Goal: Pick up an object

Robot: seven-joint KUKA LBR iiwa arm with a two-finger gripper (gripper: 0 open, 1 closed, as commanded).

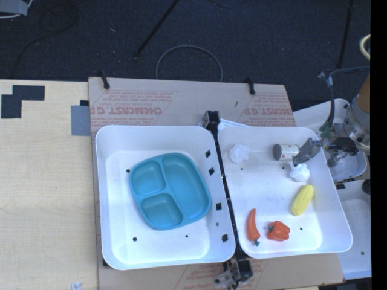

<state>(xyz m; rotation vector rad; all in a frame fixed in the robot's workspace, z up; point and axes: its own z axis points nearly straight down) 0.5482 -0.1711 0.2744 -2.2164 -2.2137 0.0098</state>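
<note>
My gripper hangs over the upper right part of the right bin, and I take that bin as my landmark throughout. I cannot tell how my gripper is set, since from above it reads only as a dark grey shape; nothing is visibly held in it. Just below it, nearly touching, lies a small white crumpled object, and just to its left a grey cylinder lies on its side. Lower in the bin sit a yellow corn cob, an orange carrot and a red pepper, with another white lump near the bin's upper left corner. My worry is crowding: if I descend here I may straddle both cylinder and white piece, pushing one away or pinching neither. The cylinder looks likely to roll. I am also near the bin's right wall, which could catch me.
</note>
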